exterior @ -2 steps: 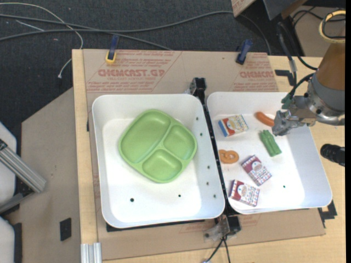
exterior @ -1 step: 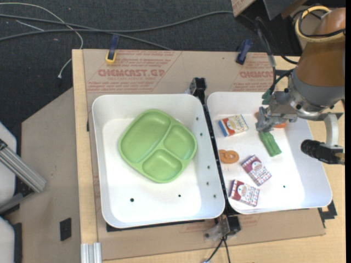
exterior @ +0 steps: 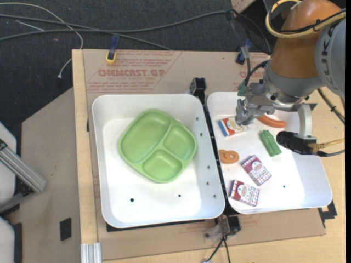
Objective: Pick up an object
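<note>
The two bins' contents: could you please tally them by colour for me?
Green: 2, the divided plate and the green block
Orange: 2, the carrot-like piece and the round disc
Red and white packets: 3
Total: 7

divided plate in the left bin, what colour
Light green; the divided plate shows plainly in the camera view.

Both bins are white: the left bin [exterior: 109, 201] holds a light green divided plate [exterior: 158, 145], and the right bin [exterior: 312, 193] holds small things. Among these are a dark green block [exterior: 270, 143], an orange carrot-like piece [exterior: 272, 121], a brown-orange ring [exterior: 228, 156], two red-and-white printed packets [exterior: 256, 169] [exterior: 244, 193] and a blue, white and red card [exterior: 227, 126]. The counter [exterior: 88, 147] is tan cardboard with red lettering. The arm [exterior: 299, 37] is grey with an orange band.
</note>
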